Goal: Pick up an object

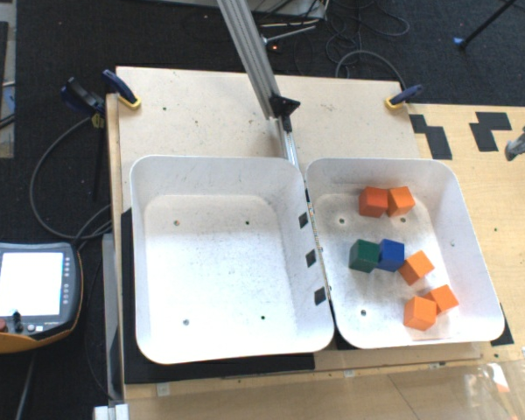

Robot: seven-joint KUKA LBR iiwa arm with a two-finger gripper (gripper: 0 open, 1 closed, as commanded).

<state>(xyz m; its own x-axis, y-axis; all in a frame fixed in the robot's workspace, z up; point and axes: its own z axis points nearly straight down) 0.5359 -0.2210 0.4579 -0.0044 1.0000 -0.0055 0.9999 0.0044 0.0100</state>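
Camera view: both bins seen from above at a slant.
Gripper [518,140]: a grey sliver at the right edge, above the bench; whether it is open or closed is not readable.
Risk, pairs: the green block [363,255] touches the blue block [391,254], and the orange ones mostly sit in touching pairs, so a descent may straddle two and grip neither.
Risk, wall: the nearest orange block [444,298] lies by the right bin [472,234] wall, likely to foul a closing grip.
Left bin [219,261]: one, farthest from the gripper.
Right bin: one, holding all the blocks, left of and below the gripper.
Green: one.
Blue: one.
Orange: five.
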